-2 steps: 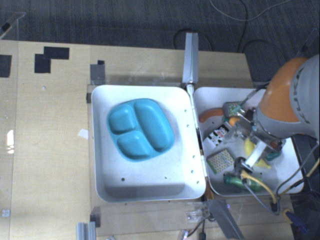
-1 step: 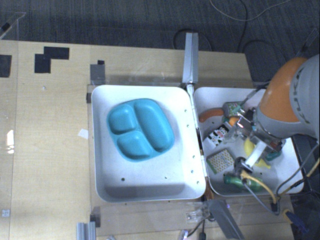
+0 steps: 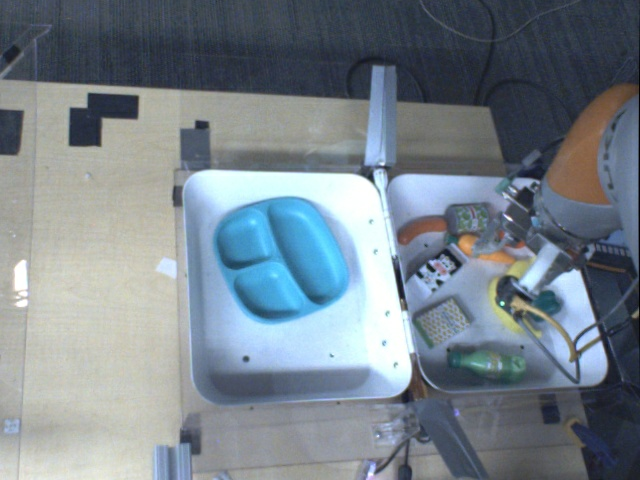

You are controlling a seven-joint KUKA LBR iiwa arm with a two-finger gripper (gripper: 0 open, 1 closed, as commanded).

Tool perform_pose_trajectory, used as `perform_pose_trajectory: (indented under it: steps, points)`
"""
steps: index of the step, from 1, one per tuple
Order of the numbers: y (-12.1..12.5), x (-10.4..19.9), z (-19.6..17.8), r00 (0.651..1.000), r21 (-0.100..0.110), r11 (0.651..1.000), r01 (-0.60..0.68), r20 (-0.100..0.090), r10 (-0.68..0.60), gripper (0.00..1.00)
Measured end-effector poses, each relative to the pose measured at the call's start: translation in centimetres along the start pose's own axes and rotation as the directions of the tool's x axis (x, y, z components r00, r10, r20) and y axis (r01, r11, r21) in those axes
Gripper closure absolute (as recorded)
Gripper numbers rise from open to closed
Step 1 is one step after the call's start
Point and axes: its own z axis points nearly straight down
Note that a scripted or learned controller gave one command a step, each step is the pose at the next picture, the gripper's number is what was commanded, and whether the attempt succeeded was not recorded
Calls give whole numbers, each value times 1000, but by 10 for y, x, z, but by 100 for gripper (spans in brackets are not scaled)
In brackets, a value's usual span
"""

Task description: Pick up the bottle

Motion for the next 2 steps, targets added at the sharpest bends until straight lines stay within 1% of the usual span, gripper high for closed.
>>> perform_pose_trajectory:
  steps: [1, 2]
  points:
    - [-50, 35, -10, 998, 0, 998, 58, -1, -58, 0]
    - [-40, 119, -118, 1000, -2, 1000, -21, -1, 21, 0]
